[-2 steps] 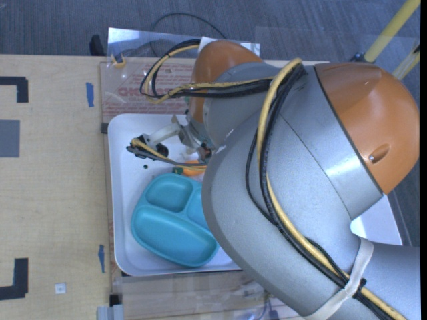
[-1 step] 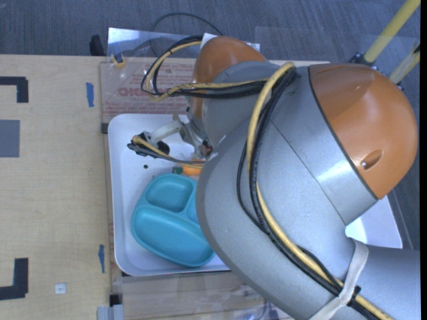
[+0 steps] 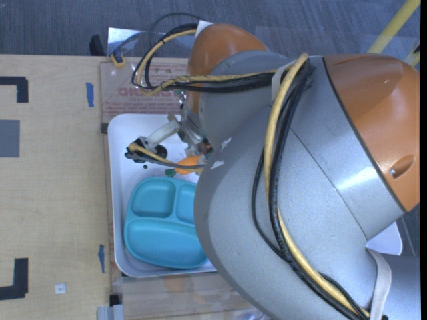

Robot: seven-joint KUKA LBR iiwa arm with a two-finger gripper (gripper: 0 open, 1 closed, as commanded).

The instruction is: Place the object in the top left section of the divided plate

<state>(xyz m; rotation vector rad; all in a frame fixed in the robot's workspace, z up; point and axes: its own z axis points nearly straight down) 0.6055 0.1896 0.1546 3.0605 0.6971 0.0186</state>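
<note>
Orange object (image 3: 189,160), small and with a green bit (image 3: 171,173) just to its left, is what we take to be the thing to place. In the camera view we see it inside the white bin (image 3: 124,129), just beyond the upper rim of the teal divided plate (image 3: 160,239) and right beside the claw (image 3: 191,145). The bulky grey arm (image 3: 300,179) reaches in from the right, covers that side of the bin, and hides much of the wrist. We cannot tell whether the claw is open or closed, nor whether it has the object in its grip or merely stands next to it. The top left section (image 3: 152,197) of the plate shows plain teal with nothing lying in it, and so does the large lower section, while the top right section is partly hidden by the arm. We judge that the task is not yet done: the object is near the plate but outside it, and the target section is close by, lower and to the left of the object. What is left, as we see it, is to carry the object over the rim and release it there. The pale tabletop (image 3: 53,179) to the left bears nothing that matters here.
</note>
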